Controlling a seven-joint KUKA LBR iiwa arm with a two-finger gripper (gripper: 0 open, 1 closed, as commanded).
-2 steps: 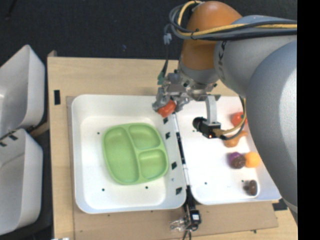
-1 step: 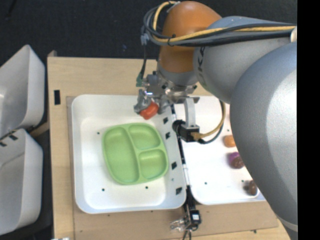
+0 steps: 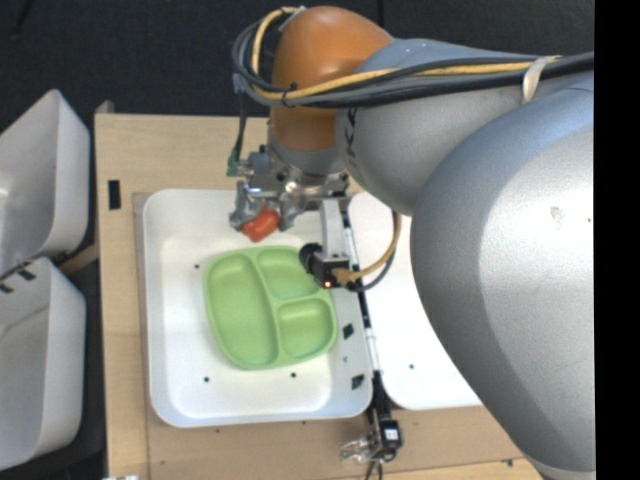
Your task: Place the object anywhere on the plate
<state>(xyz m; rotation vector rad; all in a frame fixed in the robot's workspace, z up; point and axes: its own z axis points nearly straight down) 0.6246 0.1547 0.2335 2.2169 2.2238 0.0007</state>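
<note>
Hovering over the left bin (image 3: 170, 368), the gripper (image 3: 256, 218) pinches a small orange-red object (image 3: 260, 226) between closed fingers just beyond the green divided plate (image 3: 268, 308); it looks light and rigid, best gripped across its middle.

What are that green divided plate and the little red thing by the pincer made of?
The green plate looks like molded plastic: one even color, soft sheen, rounded compartment ridges. The red thing at the pincer is smooth and matte, perhaps plastic or rubber; too small to tell.
</note>
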